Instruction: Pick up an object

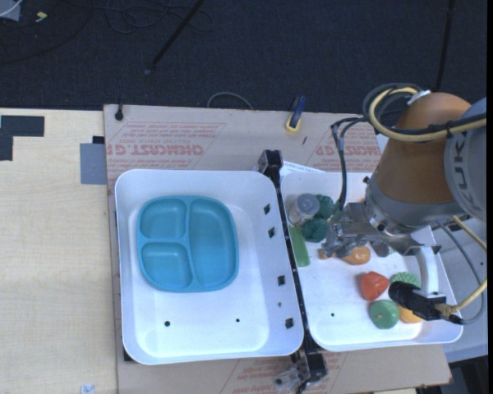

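Low in the right bin (329,335), the pincer (335,245) hovers beside a glossy orange piece (357,256), its state unclear.

A blue three-compartment plastic plate (187,244) lies in the left shallow white bin (148,335). The gripper (335,243) hangs low in the right shallow white bin (337,327), just beside a dark green lumpy object (315,229) and an orange rounded object (357,256).
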Motion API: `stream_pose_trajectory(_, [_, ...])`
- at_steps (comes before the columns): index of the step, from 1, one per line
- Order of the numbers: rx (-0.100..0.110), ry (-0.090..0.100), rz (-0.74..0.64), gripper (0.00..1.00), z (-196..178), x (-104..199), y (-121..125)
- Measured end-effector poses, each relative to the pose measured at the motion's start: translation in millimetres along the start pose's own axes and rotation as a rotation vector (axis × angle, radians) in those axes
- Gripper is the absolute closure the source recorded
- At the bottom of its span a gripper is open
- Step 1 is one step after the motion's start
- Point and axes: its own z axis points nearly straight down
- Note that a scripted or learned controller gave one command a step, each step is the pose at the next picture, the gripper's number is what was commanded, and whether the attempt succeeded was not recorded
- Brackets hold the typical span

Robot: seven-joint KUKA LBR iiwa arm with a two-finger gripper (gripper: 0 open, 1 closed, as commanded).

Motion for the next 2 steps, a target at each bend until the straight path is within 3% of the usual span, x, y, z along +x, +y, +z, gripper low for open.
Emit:
stream_pose_trajectory(1, [-0.001, -0.001, 0.003, 1.0, -9, -14, 5])
stream_pose_trajectory(2, [0.001, -0.001, 0.004, 1.0, 11, -11, -1])
